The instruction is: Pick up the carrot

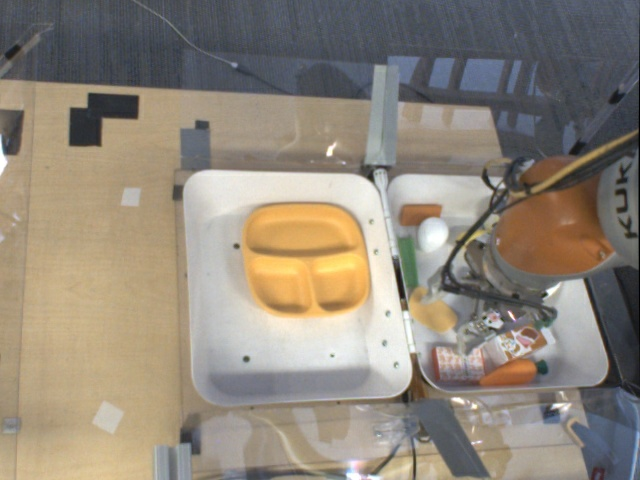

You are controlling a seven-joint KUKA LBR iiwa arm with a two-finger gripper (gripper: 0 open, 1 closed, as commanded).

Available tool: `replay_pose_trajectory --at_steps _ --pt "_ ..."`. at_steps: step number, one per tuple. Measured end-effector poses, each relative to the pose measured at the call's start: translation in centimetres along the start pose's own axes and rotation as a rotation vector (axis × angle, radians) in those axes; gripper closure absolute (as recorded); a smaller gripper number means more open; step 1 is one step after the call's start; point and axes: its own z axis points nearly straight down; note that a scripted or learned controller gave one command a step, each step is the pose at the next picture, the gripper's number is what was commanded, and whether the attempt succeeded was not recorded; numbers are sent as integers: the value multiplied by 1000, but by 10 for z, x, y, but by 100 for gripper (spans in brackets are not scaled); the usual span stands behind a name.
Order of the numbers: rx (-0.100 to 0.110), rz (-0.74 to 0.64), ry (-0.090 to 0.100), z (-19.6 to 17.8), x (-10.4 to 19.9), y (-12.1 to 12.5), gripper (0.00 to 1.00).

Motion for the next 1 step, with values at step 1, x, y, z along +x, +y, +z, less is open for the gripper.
replay_pose_trajectory --at_steps 1 --pt "0 0 0 0 0 0 0"
